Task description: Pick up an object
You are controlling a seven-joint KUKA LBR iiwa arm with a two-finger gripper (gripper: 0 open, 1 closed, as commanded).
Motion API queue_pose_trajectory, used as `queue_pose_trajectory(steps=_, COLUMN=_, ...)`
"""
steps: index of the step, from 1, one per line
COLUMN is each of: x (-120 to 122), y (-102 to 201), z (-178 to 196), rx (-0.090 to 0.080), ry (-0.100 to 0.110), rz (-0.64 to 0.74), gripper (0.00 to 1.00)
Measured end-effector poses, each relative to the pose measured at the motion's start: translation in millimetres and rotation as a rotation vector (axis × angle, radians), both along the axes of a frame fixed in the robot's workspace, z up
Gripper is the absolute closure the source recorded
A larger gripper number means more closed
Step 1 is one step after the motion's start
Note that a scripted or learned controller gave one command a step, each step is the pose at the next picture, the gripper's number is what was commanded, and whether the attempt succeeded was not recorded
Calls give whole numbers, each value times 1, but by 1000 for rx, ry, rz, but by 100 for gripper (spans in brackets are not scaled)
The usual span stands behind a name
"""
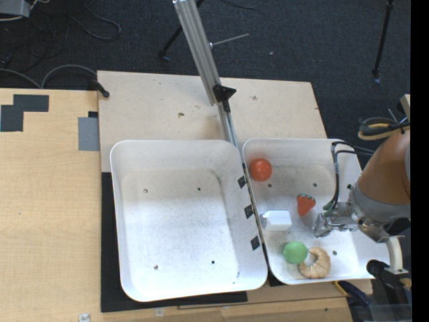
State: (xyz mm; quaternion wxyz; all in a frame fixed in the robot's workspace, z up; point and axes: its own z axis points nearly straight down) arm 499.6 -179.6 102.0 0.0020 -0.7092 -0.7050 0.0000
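Observation:
The right bin (288, 153) holds an orange-red ball (260, 170) near its back left, a red strawberry (305, 204) in the middle, a white block (276, 220) by the divider, a green ball (294, 252) and a tan pretzel-like ring (315, 262) at the front. My gripper (323, 228) hangs low over the bin's right half, just right of the strawberry and above the ring. Nothing shows between its fingers, and their spread is too small to read.
The left bin (174, 173) lies beside the right one. A slanted metal rail (204, 59) runs from the back down to the divider between the bins. The grey arm with its orange band (389, 173) enters at the right edge.

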Motion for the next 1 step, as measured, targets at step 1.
queue_pose_trajectory(steps=1, x=-9, y=0, z=48, rx=-3, ry=-4, rz=0, gripper=100)
